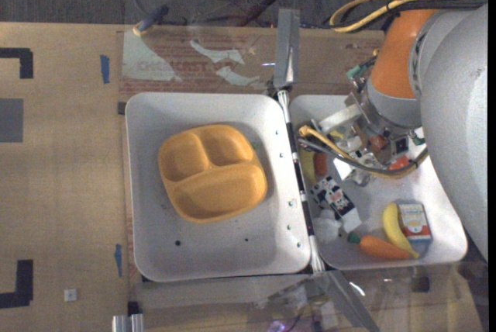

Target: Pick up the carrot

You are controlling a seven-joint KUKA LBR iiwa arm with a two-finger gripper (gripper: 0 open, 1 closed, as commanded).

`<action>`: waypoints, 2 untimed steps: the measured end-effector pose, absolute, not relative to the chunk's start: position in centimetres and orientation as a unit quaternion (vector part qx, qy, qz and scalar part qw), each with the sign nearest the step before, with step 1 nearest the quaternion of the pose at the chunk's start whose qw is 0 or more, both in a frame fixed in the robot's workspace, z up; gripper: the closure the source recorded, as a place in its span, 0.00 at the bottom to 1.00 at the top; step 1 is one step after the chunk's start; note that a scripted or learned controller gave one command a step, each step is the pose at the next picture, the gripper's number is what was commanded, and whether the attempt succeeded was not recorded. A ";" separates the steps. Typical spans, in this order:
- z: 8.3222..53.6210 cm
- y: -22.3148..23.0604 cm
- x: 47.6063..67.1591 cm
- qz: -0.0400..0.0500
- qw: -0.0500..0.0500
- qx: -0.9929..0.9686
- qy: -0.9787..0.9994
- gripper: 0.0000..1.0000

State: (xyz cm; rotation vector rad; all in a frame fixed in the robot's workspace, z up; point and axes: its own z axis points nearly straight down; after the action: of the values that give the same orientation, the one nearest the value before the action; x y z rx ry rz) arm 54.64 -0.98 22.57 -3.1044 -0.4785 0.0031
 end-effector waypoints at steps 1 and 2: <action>18.3 0.9 59.0 0.001 0.000 -0.995 -0.099 1.00; 19.9 1.8 51.6 0.003 0.001 -0.990 -0.138 1.00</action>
State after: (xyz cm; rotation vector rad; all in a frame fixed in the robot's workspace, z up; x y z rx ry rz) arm 51.57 1.76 19.94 -3.1089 -0.4342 0.0086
